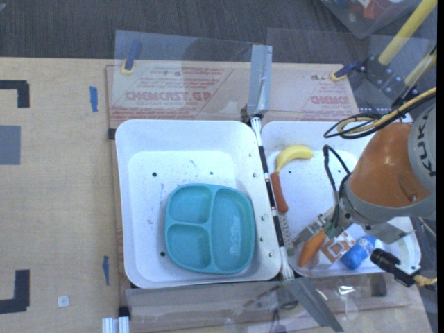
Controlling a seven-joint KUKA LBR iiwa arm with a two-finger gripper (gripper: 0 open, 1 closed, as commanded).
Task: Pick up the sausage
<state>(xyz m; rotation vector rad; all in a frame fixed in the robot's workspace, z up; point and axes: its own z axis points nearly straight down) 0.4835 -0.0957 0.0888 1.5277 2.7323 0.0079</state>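
Two white bins on a wooden bench, grey floor behind; tool state unclear.

sausage against bin wall, banana near, open right side

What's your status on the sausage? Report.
Hand low in right bin, near carrot. Sausage lies free along left wall. Banana just above it.

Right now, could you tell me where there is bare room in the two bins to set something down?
Left bin: a bare strip behind the teal divided plate and another along its left. Right bin: bare floor between the banana, the sausage and the arm. Its front is crowded with the carrot, the blue item and the end effector.
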